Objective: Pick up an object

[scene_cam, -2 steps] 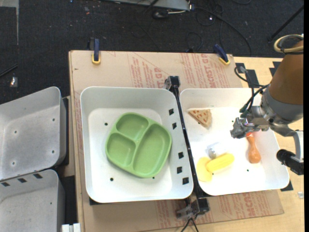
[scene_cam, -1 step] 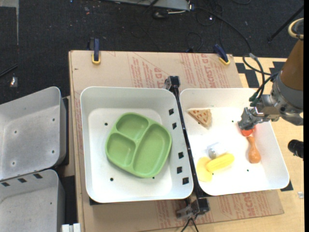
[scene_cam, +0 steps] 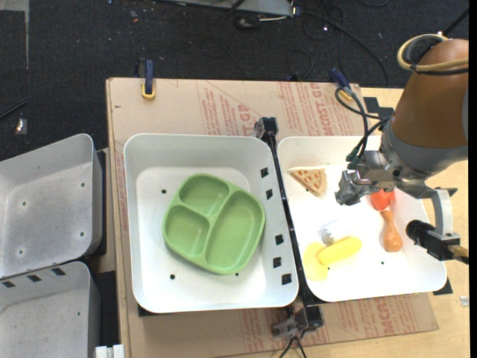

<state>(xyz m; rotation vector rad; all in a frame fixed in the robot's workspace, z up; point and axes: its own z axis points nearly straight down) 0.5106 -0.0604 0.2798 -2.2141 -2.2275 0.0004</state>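
My gripper (scene_cam: pixel 349 192) hangs over the right bin (scene_cam: pixel 425 274), toward its back half. Just left of it lies a tan wedge that looks like a pizza slice (scene_cam: pixel 310 179). A red and orange toy (scene_cam: pixel 388 221) lies just right of it, its red end close to the gripper. Nearer the front lies a yellow piece (scene_cam: pixel 335 253) with a small pale bit (scene_cam: pixel 327 235) beside it. I see nothing between the gripper's tips.
The left bin (scene_cam: pixel 149 274) holds a green divided plate (scene_cam: pixel 215 222). A black divider with clips (scene_cam: pixel 277 200) runs between the two bins. Spare white bins (scene_cam: pixel 45 200) sit off the bench at the left.
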